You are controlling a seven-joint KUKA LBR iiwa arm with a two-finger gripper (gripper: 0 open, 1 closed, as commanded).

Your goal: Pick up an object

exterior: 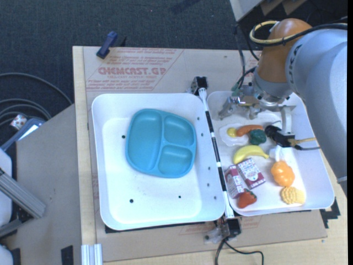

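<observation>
My gripper hangs over the far end of the right bin, below the orange band of the arm. Just in front of it lies an orange and yellow carrot-like toy. Nearer the camera are a yellow banana, a red and white carton, an orange fruit, a yellow ridged piece and a small red piece. I see nothing held in the gripper.
The left bin holds a blue divided plate. A black divider bar runs between the two bins. A blue clip lies on the cardboard behind the bins. The arm's bulk covers the right bin's far right corner.
</observation>
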